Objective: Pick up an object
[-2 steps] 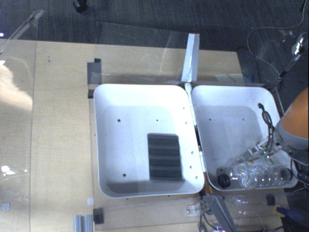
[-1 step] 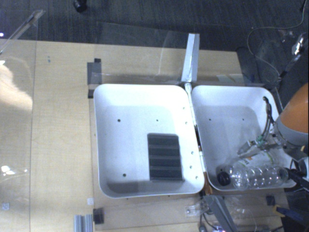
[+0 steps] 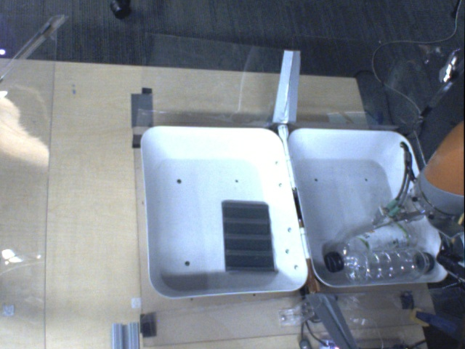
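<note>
Your bench point(image 3: 80, 217) is pale wood, with a dark carpeted floor beyond its far edge and clear plastic sheeting catching glare along the left side. Two shallow white bins sit on it side by side, touching along their shared edge, with a grey metal bar rising from the junction at the far side. The left bin point(image 3: 182, 158) holds one item — a dark ribbed rectangular pad point(image 3: 248, 235) lying flat, well apart from the gripper. Loose cables and small fittings lie on the bench past the near edge of the right bin point(image 3: 327, 158).

You see the arm's orange band point(image 3: 447, 166) at the frame's right edge, above the right bin's near right corner. The gripper point(image 3: 398, 213) hangs below it, low over that corner. Its fingers are blurred against the bin wall, so you cannot tell whether they stand apart or together, and nothing visibly sits between them.

A clear plastic bottle point(image 3: 381, 260) with a black cap lies on its side just beneath the gripper, along the bin's near wall — contact cannot be judged.
</note>
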`<state>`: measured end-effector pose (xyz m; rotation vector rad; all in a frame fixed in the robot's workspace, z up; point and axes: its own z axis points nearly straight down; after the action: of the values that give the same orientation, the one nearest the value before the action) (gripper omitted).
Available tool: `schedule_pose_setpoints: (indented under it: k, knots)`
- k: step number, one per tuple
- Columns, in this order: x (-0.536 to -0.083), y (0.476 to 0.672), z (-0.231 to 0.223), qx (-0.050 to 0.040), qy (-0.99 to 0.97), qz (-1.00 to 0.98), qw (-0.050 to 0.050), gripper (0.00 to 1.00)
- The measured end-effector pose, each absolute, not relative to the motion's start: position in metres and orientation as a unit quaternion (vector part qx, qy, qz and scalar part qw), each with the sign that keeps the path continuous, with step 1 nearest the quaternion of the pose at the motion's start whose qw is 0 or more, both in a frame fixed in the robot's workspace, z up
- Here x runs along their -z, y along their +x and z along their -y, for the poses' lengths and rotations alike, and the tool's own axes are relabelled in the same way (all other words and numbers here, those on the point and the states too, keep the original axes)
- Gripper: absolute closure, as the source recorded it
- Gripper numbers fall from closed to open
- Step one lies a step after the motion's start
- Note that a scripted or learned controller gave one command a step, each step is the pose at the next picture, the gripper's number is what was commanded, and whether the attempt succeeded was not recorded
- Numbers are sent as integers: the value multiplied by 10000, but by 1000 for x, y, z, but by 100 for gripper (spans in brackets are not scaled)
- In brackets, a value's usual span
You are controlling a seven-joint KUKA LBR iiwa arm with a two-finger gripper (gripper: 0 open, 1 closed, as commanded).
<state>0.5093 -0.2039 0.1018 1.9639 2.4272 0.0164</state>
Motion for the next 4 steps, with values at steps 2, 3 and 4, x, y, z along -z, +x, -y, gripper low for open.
schedule_pose_setpoints:
  k: [2,3,4]
  knots:
    - [-91,492,206,-24,5573,-8302,81,0]
    - [-135,529,205,-16,6550,-7556,35,0]
    - [-90,493,206,-30,5556,-8314,90,0]
